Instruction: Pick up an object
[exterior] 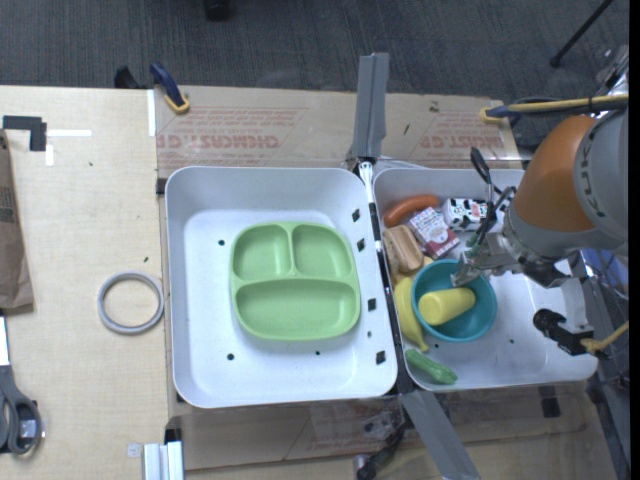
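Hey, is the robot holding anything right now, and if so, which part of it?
It cannot be told. The gripper sits low over the blue bowl, near its upper right rim, beside the yellow piece lying in it.

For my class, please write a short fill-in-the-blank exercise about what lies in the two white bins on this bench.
1. The green divided plate lies in the ____ bin.
2. The yellow cylinder rests inside the ____ bowl.
3. The pincer hovers over the ____ bin.
4. The divided plate has ____ compartments.

Missing words: left; blue; right; three
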Available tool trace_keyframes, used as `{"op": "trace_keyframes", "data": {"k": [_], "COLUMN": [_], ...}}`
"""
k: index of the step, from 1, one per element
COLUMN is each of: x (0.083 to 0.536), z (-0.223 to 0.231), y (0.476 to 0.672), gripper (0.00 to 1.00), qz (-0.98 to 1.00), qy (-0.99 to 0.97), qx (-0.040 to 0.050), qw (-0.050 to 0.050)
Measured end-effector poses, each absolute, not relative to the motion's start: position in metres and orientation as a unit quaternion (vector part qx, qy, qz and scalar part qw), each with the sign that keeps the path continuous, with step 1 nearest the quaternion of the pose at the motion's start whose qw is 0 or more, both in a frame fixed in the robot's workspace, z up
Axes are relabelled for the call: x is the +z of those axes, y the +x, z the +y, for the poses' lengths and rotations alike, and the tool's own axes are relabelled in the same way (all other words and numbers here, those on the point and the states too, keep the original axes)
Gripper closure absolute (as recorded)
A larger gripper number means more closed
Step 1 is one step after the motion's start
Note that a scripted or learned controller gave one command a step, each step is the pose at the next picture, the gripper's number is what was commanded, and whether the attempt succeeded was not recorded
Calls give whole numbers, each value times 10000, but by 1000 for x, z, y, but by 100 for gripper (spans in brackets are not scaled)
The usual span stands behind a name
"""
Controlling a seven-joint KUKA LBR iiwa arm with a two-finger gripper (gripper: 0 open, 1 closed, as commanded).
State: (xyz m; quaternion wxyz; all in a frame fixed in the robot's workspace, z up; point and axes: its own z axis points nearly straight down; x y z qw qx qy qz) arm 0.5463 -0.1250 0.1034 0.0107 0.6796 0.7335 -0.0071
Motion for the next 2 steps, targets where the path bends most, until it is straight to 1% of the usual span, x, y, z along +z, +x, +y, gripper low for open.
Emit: {"op": "trace_keyframes", "data": {"k": [1, 2], "x": [192, 134], "z": [-92, -106], "y": [613, 639], "gripper": [100, 100], "qz": [7607, 6727], "qy": [6491, 7399], "qx": [-14, 31], "qw": [15, 45]}}
